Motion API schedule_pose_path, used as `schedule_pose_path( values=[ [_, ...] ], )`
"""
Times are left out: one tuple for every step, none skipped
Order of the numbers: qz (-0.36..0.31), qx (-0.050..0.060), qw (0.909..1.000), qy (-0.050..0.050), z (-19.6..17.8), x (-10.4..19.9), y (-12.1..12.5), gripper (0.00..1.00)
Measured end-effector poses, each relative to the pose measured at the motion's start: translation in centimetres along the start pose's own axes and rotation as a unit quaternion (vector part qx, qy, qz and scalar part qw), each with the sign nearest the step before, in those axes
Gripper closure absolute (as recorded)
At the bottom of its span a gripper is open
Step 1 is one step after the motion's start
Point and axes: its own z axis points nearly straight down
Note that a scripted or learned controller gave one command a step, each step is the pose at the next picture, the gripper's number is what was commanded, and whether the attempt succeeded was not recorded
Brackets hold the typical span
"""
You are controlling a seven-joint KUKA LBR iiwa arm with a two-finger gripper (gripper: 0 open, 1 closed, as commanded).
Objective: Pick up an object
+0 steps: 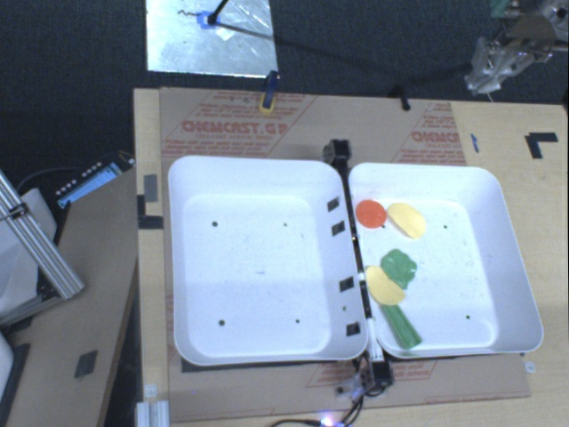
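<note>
Up in the top right corner, the gripper [498,65] is partly cut off by the frame edge and blurred against the dark floor, so whether it is open or shut cannot be told; it hangs well apart from both bins, beyond the far edge of the bench. Nothing can be made out in its grasp. The right bin [498,238] is a shallow white tray with rounded corners and a smooth, slightly glossy floor, and all the objects lie in its left half. Near the dividing edge sits a small round orange disc [371,213], flat and matte, with a pale yellow oval piece [407,220] just beside it on the right. Below them lies a lumpy green piece [400,266] that touches a second yellow rounded piece [384,286]; the exact outline where these two overlap is hard to read. A narrow green stick-like piece [404,327] runs slantwise from under the yellow one toward the near wall. The left bin [258,256] shows a bare white floor with small dark dots. Both bins rest on a printed cardboard sheet [231,124].
</note>
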Motion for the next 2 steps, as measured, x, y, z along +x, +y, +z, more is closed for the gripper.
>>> schedule_pose_path(
  values=[
    [0.001, 0.007, 1.0000, 0.001, -5.7, 1.9, -5.1, 1.00],
    [0.003, 0.019, 0.9998, 0.001, 17.1, 5.9, -9.6, 1.00]
  ],
)
